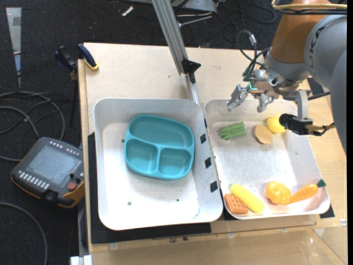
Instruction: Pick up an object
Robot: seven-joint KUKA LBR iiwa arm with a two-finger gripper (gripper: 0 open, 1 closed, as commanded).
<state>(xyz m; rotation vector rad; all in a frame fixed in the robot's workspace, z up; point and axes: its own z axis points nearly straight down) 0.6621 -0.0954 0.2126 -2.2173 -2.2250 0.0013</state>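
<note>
The hand (252,99) hangs over the far edge of the right bin (259,170) with its two fingers (238,98) spread apart and nothing between them. You have several candidates below: a green bean pod (233,130) lying flat just under the hand, a tan slice (263,134) touching a small yellow lemon (274,125), and, along the near wall, a yellow corn cob (247,197) beside a brown waffle (235,203), then a yellow-orange pepper (278,192) and an orange carrot (303,192). The green pod, the likeliest target, is a slim, ribbed piece set at a slight slant to the bin's sides. You should expect trouble from that low profile: fingers that close too high would likely meet above it, and fingers not aligned across its narrow width may push it along the floor. A descent this close to the far wall could also catch a finger on the rim. The lemon, being round, would probably roll out of an off-centre pinch. The left bin (110,203) carries a teal divided plate (160,147).
</note>
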